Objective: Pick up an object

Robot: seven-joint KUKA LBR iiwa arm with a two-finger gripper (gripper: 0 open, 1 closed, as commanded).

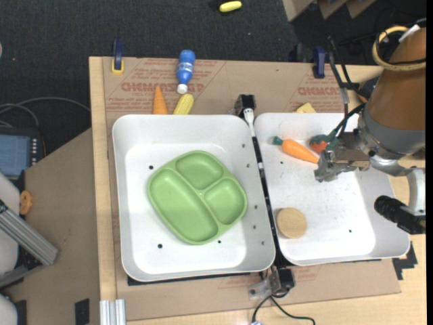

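In the right bin [358, 239] lies an orange toy carrot [298, 149] with a green tip, near the bin's far left corner. A round tan disc [291, 223] rests close to the bin's left wall, nearer the front. My gripper [327, 166] hangs over the right bin just right of the carrot's thick end, and nothing is seen held in it. A small red and orange thing [319, 141] peeks out behind the gripper, partly hidden by it. The grey arm with its orange band [404, 93] comes in from the right.
The left bin [135, 202] holds a green divided plate [197, 196]. Behind the bins on the cardboard lie a blue and white bottle [185, 70], an orange piece [159, 103], a yellow piece [183, 104] and a pale yellow wedge [306, 108]. A black clamp [245, 104] sits between the bins.
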